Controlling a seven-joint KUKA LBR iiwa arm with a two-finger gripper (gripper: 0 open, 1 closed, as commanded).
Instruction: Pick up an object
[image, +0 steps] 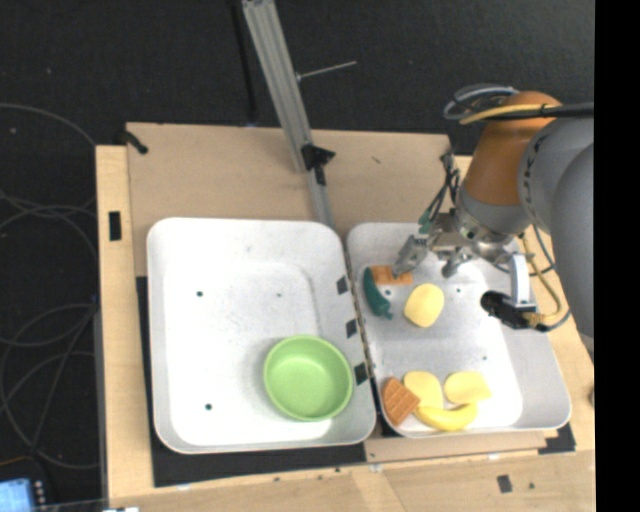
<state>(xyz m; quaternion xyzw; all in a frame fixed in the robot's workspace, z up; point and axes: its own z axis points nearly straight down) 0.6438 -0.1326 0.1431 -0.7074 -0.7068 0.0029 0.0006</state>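
Camera view: gripper (428, 258), fingers spread and holding nothing, above right bin (545, 395); approach step. Yellow lemon-like toy (424, 305) lies just below, near teal-orange piece (378, 290). Next: descend over lemon, then pinch. Green bowl (308, 377) in left bin (200, 260).

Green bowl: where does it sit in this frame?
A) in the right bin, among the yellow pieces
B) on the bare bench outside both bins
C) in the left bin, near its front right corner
C: the green bowl rests inside the left bin, near that bin's front right corner.
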